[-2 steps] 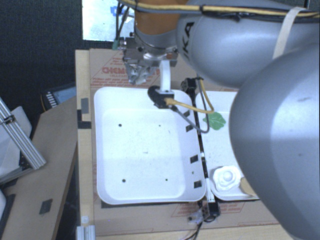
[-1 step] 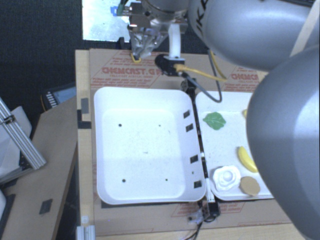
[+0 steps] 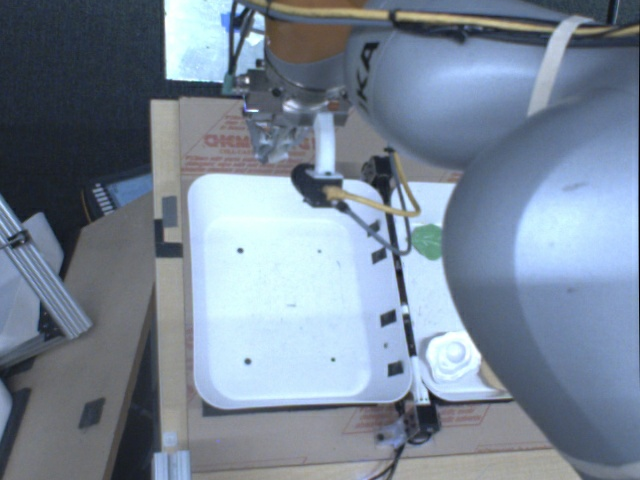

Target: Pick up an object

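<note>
My gripper (image 3: 276, 146) hangs above the far rim of the left bin (image 3: 200, 268), over the cardboard behind it, and I see nothing in it. A green object (image 3: 428, 240) lies in the right bin (image 3: 432, 298) near its left wall, partly hidden by the arm. A white rounded object (image 3: 450, 357) sits at that bin's near left corner. The grey arm with its orange band (image 3: 310, 13) covers most of the right bin.
A black divider with clips (image 3: 398, 298) runs between the two bins. A yellow cable and black fitting (image 3: 318, 185) hang over the left bin's far right corner. A white post (image 3: 325, 143) stands just right of the gripper. Cardboard (image 3: 215, 138) lies under the bins.
</note>
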Tool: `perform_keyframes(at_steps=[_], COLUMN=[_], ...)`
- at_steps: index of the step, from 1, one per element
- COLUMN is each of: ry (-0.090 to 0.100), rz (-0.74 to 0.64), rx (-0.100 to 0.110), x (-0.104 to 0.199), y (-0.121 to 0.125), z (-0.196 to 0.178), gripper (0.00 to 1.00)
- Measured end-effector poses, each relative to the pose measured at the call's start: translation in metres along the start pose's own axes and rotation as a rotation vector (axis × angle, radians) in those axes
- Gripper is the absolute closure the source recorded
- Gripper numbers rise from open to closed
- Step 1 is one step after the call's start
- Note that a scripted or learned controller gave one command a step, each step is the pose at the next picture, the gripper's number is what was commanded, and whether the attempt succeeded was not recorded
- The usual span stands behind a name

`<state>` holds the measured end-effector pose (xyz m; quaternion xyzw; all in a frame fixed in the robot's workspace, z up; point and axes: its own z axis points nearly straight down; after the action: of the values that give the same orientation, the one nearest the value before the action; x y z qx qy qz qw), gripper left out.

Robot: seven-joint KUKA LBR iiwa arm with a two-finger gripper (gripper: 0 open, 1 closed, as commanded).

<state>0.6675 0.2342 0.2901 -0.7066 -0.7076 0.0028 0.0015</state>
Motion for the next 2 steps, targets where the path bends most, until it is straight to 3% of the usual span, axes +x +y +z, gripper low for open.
perform_keyframes(at_steps=[1,2], ry=[0.008,0.0], rz=[-0.003,-0.004], rx=[-0.026,0.001], x=[-0.013,0.0], y=[-0.001,0.0], z=[-0.194,-0.083], gripper=[1.0,1.0])
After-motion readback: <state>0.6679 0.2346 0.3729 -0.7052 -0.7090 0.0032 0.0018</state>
